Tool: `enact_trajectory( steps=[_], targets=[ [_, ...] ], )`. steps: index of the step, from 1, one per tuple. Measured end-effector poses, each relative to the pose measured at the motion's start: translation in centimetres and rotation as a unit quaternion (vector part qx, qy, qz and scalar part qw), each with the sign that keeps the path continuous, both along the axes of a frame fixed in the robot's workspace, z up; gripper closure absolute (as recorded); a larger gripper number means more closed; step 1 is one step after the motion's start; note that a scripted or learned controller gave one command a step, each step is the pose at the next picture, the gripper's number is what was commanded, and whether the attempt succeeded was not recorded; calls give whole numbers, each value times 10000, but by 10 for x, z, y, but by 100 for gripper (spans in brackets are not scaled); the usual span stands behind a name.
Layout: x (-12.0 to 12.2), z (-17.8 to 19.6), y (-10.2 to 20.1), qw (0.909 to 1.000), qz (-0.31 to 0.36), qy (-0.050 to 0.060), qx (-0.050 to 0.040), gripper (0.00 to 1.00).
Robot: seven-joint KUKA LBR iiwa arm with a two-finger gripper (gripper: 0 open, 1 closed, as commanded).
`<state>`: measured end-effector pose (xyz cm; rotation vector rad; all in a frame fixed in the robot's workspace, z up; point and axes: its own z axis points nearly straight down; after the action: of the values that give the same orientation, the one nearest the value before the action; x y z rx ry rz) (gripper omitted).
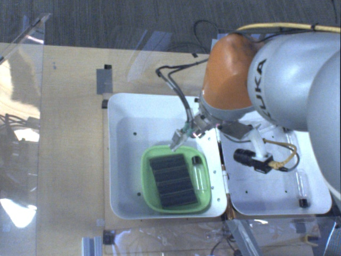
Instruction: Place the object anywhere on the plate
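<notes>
A pale wooden bench point(64, 143) carries two shallow white bins, with dark ribbed carpet point(133, 9) beyond its 12 o'clock edge and a clear glare-streaked panel point(21, 116) at 9 o'clock. In the left bin point(120, 143) a green plate point(146, 177) holds a dark ridged block point(173, 181) (a small clear vial point(198, 172) lies at the block's 3 o'clock, also on the plate). The gripper point(178, 139) hangs at the plate's 12 o'clock rim, its grip state undeterminable; the right bin point(319, 196) holds another clear vial point(302, 188) at 5 o'clock.
</notes>
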<state>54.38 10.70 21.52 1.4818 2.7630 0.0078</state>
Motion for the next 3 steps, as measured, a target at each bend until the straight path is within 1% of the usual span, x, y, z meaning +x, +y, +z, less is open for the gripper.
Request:
enact_trajectory(
  steps=[1, 2, 3],
  targets=[
    [70, 52, -6, 10000, -92, -15, 3, 0],
    [96, 28, -63, 9999, 164, -4, -8, 0],
    [94, 87, -113, 10000, -11, -21, -7, 0]
  ],
)
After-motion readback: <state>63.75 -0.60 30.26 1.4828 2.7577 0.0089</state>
